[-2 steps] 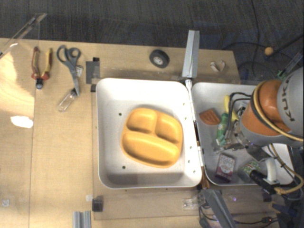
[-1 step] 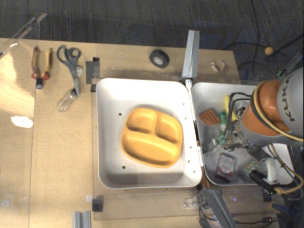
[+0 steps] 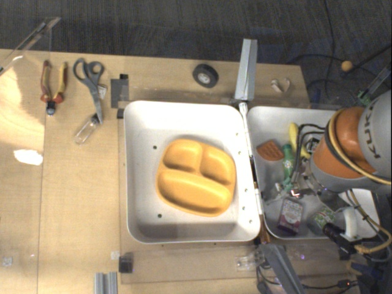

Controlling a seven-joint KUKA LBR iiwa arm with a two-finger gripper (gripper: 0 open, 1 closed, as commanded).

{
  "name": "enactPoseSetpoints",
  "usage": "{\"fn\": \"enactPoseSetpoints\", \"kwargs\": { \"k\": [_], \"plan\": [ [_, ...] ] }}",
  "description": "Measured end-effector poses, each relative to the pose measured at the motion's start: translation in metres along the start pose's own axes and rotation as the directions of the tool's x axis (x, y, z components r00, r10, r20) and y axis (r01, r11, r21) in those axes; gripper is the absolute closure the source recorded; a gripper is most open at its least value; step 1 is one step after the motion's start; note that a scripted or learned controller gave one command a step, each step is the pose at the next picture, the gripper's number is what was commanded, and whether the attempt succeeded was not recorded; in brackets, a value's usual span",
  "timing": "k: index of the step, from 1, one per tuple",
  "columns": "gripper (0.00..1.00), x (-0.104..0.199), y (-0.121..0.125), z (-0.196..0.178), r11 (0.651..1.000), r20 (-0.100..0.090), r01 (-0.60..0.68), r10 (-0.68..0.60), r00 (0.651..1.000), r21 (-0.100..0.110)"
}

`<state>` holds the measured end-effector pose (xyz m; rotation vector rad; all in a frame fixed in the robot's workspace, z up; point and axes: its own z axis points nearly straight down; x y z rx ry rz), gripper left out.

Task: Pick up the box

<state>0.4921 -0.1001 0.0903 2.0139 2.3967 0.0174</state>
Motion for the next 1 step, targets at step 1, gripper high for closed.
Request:
{"fn": "enactPoseSetpoints", "kwargs": {
  "k": [1],
  "plan": [
    [1.0,-0.0024,0.0038,-0.0123,1.0,0.009,0.0,0.0,1.0,-0.012]
  ]
}}
